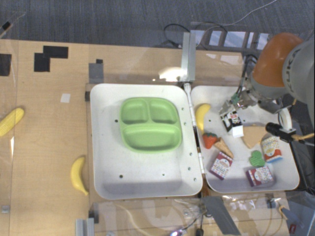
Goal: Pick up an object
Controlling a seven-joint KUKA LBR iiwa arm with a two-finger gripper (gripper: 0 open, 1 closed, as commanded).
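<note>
We see the grey arm with its orange band [275, 58] reaching in from the right over the right-hand shallow white bin [211, 181]. Its two-finger gripper [231, 116] hangs low over the upper middle of that bin, just above a small white block [237, 130] and close beside a tan wedge-shaped piece [252, 136]. The tool is dark and small at this slant, and we cannot tell how it stands or whether it touches the white block or anything else.

The objects to pick from all lie in the right bin: a yellow toy banana [202, 116] against the left wall, a red toy strawberry with a green top [210, 140] below it, an orange cone-shaped piece [223, 146] just beside the strawberry, a maroon and white printed carton [221, 165], a second maroon carton [259, 176] near the front, a green ruffled toy [256, 158] between them, and a small white, red and blue pack [271, 148] toward the right wall. The cartons carry printing, but it is too small and blurred for us to read.

The left-hand shallow white bin [103, 146] holds a light green divided plastic plate [150, 123]. Two more yellow bananas lie on the wooden bench, one [78, 175] just left of that bin and one [11, 121] cut off by the left edge.
</note>
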